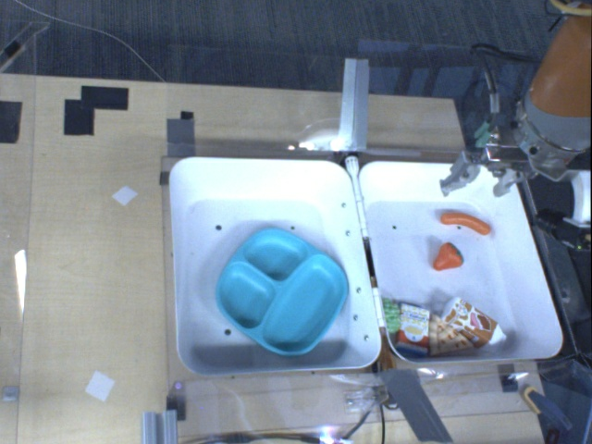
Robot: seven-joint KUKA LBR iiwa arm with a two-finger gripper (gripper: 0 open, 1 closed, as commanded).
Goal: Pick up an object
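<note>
I am hovering my gripper (480, 176), fingers spread and holding nothing, over the far edge of the right bin (527, 276). The orange sausage (465, 222) is lying just near of it, the orange wedge (448, 257) nearer.

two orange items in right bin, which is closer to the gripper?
The long orange sausage-shaped piece, lying just below the gripper. The stubby orange wedge sits farther down the bin.

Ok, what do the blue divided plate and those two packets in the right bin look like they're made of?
The blue plate looks like moulded plastic, with an even matte colour and rounded compartment walls. The two packets look like thin printed film or foil pouches, judging by the crinkled, glossy surfaces, though card can't be ruled out. The right bin itself looks like white plastic.
</note>
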